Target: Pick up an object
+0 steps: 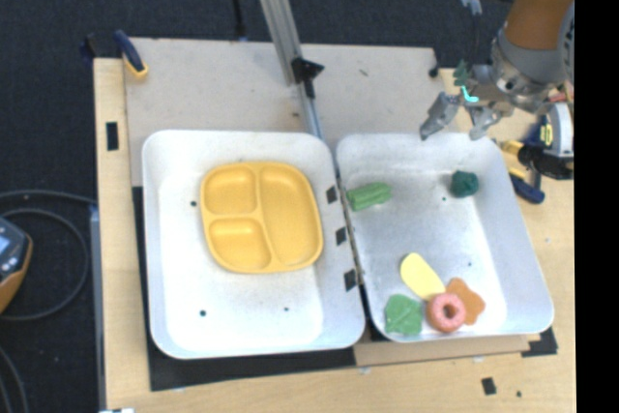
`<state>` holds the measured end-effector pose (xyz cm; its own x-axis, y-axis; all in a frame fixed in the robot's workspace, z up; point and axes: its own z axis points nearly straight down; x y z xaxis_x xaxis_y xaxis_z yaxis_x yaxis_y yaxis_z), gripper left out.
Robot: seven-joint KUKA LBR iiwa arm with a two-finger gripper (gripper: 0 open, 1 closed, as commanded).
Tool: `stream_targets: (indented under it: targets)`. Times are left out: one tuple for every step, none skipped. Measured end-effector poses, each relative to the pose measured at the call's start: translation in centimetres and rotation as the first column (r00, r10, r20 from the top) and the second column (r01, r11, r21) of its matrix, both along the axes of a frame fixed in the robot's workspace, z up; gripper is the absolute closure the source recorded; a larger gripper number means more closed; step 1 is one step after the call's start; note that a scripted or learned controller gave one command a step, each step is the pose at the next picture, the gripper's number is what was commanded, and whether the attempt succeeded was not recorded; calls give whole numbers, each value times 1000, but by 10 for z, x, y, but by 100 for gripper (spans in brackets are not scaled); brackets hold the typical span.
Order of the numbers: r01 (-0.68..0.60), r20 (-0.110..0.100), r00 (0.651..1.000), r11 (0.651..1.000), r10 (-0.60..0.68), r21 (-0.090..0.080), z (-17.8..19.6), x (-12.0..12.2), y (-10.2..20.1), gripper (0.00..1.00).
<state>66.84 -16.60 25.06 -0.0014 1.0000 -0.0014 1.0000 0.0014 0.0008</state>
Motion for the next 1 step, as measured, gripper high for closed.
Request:
stream_targets:
  targets:
    - [0, 1, 1000, 1000, 0, 0, 1, 0, 0, 0]
